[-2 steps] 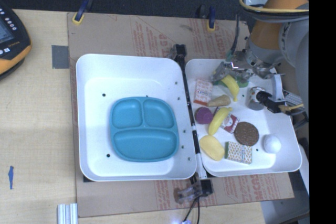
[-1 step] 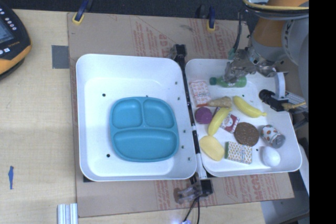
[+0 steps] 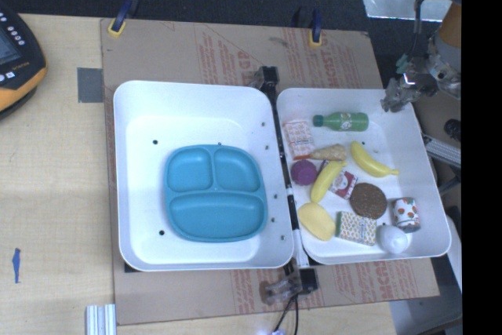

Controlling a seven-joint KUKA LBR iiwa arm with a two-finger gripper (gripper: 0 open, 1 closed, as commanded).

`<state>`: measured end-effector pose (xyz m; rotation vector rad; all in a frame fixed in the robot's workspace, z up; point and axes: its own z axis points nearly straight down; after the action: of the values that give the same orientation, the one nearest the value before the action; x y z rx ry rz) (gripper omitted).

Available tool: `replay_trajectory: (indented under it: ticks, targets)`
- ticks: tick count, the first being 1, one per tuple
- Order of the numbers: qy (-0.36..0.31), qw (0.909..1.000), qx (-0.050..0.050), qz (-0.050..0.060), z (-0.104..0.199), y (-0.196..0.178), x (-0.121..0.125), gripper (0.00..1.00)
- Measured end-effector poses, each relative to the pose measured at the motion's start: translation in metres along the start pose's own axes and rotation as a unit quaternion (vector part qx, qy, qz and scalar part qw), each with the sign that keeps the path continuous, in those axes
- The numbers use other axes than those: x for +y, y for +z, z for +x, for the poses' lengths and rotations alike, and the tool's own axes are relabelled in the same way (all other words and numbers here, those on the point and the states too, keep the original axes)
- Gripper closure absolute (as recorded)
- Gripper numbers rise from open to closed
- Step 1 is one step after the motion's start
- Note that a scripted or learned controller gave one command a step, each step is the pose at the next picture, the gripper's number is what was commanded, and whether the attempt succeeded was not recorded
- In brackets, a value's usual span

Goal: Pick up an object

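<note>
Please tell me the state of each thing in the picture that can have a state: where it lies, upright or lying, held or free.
gripper: over the right bin's far right corner, holding nothing.
green bottle: lying on its side, free.
blue divided plate: flat in the left bin, nothing on it.
two bananas: lying flat, apart from each other.
brown round cookie: lying flat.
right bin: holds all the small items.

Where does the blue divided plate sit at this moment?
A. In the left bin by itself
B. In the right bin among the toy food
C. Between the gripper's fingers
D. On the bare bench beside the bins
A: the blue divided plate lies flat in the left bin, while the toy food fills the right bin.
</note>
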<state>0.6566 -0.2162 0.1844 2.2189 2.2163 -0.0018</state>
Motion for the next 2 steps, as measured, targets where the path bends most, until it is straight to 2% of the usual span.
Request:
replay_trajectory:
  ticks: [1,2]
  targets:
    - [-0.002,1.0000,0.002,0.003,0.004,0.004,0.000,0.00]
    - [-0.002,0.9999,0.004,0.011,0.005,0.098,-0.090,0.00]
